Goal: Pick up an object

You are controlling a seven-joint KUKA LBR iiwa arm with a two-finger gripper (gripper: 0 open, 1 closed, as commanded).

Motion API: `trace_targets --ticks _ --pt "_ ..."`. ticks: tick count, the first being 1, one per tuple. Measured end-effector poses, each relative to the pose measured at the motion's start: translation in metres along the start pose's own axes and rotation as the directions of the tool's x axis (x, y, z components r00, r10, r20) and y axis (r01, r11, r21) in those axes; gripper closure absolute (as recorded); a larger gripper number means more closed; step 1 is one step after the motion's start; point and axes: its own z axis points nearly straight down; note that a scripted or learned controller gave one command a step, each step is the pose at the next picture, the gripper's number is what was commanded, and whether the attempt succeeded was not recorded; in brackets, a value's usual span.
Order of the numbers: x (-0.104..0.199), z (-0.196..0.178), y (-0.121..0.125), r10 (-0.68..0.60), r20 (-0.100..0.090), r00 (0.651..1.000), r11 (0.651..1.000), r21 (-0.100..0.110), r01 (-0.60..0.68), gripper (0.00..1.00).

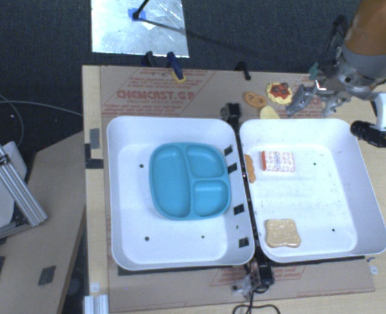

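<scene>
In the right bin (360, 169), a red-and-white packet (277, 161) is lying near the back wall, a slice of toast (282, 233) is sitting toward the front, and a small brown piece (250, 168) is resting against the left wall. The tool (309, 101) is hovering just behind that bin, over the worktop (206, 87), its fingers spread and pinching nothing. Small toy foods (279, 92) are lying beside it. The left bin (124, 169) is carrying a blue divided plate (190, 180).
</scene>
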Motion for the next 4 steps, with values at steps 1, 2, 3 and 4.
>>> trace_targets --ticks 1,2,3,4 --pt "0.068 -0.239 0.008 -0.007 0.0 1.0 1.0 -0.021 0.007 0.0" --pt "0.158 -0.267 -0.065 -0.01 -0.003 1.0 1.0 -0.003 0.01 0.0" --pt "0.153 -0.276 -0.062 -0.004 -0.001 1.0 1.0 -0.005 0.004 1.0" --pt "0.191 -0.249 -0.133 -0.005 -0.002 1.0 1.0 0.004 0.005 1.0"
